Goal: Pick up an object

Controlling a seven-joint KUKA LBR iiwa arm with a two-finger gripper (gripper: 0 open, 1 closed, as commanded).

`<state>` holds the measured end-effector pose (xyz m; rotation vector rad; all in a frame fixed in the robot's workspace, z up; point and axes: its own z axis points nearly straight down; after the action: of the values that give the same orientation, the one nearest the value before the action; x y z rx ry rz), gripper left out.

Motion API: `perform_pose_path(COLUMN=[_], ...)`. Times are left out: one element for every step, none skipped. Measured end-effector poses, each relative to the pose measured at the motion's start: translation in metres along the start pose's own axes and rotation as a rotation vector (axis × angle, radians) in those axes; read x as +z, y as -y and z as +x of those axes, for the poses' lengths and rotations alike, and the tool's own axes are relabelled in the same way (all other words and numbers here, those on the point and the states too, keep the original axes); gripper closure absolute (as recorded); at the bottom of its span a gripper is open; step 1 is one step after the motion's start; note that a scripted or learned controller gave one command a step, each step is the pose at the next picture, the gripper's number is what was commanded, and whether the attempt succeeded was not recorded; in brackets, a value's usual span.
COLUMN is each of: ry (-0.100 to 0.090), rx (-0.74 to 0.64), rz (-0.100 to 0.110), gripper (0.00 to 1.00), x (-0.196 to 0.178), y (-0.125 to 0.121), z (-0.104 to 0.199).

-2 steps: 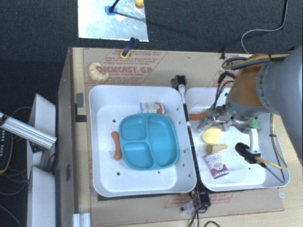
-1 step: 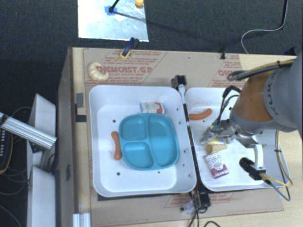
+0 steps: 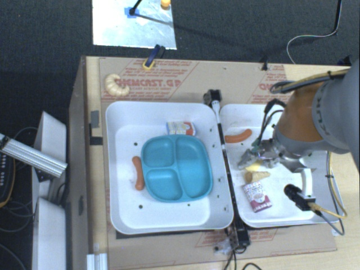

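Camera view has gripper (image 3: 251,157) low in right bin (image 3: 320,221), tips at a yellow piece (image 3: 254,167) w/ wedge (image 3: 257,176) & red packet (image 3: 257,197) just below it, sausage (image 3: 238,135) above; grasp state can't be told, so pick prob. not done yet, lift remains.

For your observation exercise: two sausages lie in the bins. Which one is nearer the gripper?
The sausage in the right bin, lying just up and left of the gripper. The other sausage lies in the left bin, beside the blue tray.
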<state>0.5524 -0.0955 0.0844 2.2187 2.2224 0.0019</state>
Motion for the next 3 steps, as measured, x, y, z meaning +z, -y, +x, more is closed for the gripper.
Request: perform_pose_path(ry=[0.002, -0.001, 0.0], rx=[-0.002, -0.002, 0.0], rz=[-0.004, 0.001, 0.001], gripper=[0.0, 0.0, 0.0], x=[-0.042, 0.001, 0.0], y=[-0.069, -0.049, -0.019], z=[-0.03, -0.003, -0.002])
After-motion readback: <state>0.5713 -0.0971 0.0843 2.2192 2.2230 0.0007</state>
